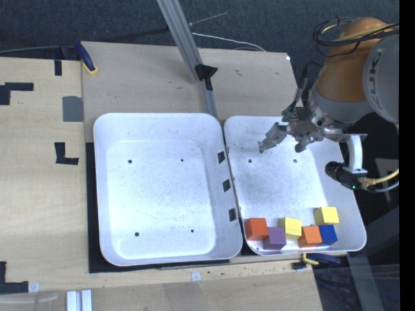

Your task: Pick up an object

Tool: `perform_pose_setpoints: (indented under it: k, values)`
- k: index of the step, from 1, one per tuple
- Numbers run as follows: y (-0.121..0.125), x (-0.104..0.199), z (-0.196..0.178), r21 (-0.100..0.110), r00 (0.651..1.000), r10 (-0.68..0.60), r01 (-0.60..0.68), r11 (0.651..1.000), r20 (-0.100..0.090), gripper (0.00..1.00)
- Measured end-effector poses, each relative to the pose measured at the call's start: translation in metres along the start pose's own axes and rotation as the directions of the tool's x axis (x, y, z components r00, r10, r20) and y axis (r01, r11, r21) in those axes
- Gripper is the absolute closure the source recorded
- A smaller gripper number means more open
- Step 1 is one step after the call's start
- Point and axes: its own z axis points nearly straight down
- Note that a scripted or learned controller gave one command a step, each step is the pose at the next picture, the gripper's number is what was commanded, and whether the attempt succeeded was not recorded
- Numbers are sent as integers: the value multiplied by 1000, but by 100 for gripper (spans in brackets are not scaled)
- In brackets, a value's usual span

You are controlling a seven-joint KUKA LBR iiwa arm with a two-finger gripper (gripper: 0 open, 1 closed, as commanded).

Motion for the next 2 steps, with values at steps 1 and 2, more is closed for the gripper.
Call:
perform_pose_setpoints:
  k: [1, 2]
  values:
    - [8, 13, -47, -5, 1000, -2, 2, 1000, 0, 0]
    - [-10, -31, -2, 4, 1000, 5, -5, 1000, 2, 0]
